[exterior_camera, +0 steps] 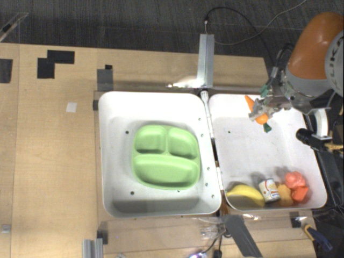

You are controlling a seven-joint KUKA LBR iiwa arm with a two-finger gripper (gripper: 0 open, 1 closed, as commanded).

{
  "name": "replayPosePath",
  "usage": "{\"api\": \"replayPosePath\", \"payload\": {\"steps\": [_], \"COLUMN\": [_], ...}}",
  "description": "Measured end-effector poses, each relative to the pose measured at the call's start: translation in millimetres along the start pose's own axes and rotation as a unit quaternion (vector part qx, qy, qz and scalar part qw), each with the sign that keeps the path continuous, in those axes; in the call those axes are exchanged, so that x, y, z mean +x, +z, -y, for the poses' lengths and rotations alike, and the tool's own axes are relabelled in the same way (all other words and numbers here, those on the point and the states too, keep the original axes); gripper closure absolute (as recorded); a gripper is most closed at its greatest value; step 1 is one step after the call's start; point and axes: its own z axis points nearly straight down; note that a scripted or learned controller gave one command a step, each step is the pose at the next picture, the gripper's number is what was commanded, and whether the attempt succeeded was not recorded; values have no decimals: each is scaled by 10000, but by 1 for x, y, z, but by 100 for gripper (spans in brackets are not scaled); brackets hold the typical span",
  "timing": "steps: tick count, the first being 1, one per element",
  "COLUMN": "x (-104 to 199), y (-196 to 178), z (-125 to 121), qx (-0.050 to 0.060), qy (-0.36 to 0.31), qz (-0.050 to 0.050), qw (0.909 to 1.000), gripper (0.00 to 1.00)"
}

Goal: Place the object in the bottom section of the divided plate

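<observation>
Pincer [263, 110] is seen over upper part of right bin [236, 144], closed on an orange carrot-like object [255, 109], held above bin floor. Green divided plate [165, 156] lies in left bin [113, 144], well apart from pincer. Banana [244, 193], small can [269, 190] & orange-red items [296, 184] are grouped at right bin's lower edge. Bins are set on light wood bench [48, 155]; dark carpet [134, 9] w/ a black cable [242, 23] is seen behind.
</observation>
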Motion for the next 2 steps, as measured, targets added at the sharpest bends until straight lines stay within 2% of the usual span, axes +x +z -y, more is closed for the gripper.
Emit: {"api": "replayPosePath", "payload": {"steps": [1,2], "x": [62,68], "y": [25,-11], "z": [69,65], "qx": [14,-6], "qy": [-855,-667], "qz": [-11,-7], "qw": [9963,9978], "gripper": [100,100]}}
